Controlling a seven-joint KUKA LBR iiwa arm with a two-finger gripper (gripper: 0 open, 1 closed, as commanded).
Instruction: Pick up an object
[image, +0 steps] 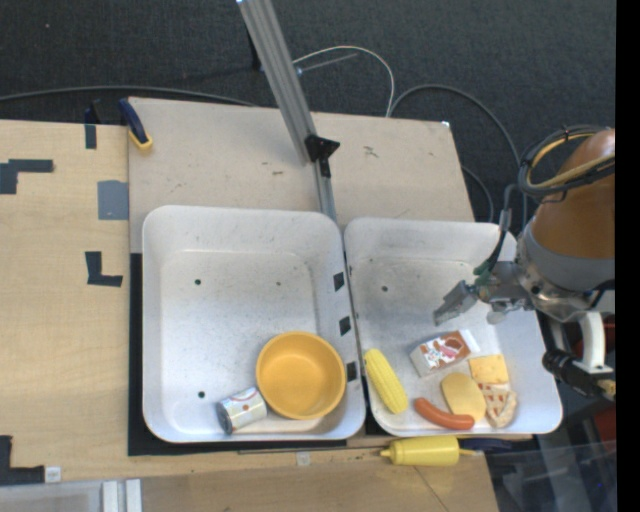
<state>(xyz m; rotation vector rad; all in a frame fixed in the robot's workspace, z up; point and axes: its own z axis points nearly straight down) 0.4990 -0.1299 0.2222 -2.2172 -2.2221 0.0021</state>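
My gripper (478, 305) hangs over the right bin (420, 250), near its right side, with its fingers spread open and nothing between them. Just below it lies a small white and red carton (442, 352). Along the bin's front are a yellow corn cob (385, 380), a red sausage (443, 414), a yellow rounded piece (462, 393), a yellow cheese block (488, 368) and a pizza slice (499, 406). The left bin (230, 250) holds a yellow bowl (298, 375) and a small tin can (242, 408) on its side.
A yellow mustard bottle (425, 452) lies on the bench just outside the right bin's front rim. A grey metal pole (290, 85) slants down to the divide between the bins. The back halves of both bins are bare white floor.
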